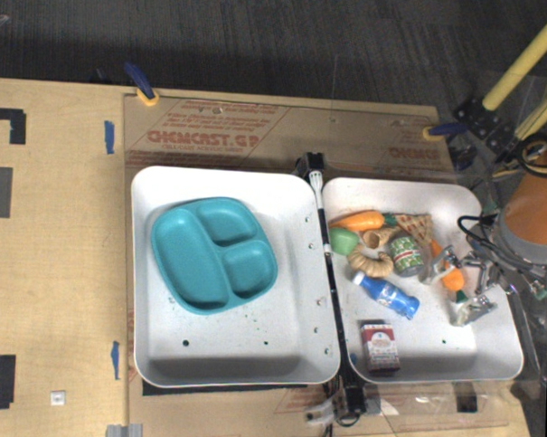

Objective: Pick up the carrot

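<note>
You have two white bins side by side; the left bin (150,344) carries a teal divided plate (214,252). The carrot (358,220) lies in the right bin (498,354), near its upper left corner, touching a green piece (343,241) just below it. Beside these sit a green can (405,253), a blue bottle (389,297) and, nearer the front wall, a small red box (379,344). The gripper (470,306) hangs over the right side of that bin, well apart from the carrot, next to a small orange item (454,281). Cables and glare blur it, so you cannot tell how it is set.
</note>
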`<state>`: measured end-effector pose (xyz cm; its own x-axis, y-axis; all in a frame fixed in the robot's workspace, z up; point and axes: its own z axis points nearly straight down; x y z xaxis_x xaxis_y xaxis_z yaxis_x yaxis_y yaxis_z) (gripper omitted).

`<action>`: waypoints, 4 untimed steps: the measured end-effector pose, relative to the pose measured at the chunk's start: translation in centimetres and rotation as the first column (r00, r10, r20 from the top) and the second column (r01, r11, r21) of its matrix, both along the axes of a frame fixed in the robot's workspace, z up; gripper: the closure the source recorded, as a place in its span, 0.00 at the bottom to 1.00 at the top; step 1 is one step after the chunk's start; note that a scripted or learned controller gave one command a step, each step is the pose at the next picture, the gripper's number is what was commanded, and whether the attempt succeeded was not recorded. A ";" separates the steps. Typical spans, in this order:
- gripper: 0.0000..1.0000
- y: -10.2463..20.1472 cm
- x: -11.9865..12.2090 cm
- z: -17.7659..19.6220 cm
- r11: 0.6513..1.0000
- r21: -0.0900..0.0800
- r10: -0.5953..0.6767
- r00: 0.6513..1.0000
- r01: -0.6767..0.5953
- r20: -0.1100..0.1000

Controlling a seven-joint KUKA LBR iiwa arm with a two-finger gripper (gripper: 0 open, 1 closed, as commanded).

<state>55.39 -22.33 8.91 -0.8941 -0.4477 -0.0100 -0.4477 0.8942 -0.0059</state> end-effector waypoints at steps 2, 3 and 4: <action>0.00 0.2 -1.8 0.0 0.960 0.005 -0.280 0.960 0.280 -0.001; 1.00 0.2 -1.3 1.4 0.960 0.005 -0.279 0.960 0.279 0.013; 0.00 0.3 -1.4 1.3 0.960 0.005 -0.279 0.960 0.279 0.011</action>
<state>54.02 -22.08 10.21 -0.9833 -0.1808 -0.0225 -0.1807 0.9835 -0.0062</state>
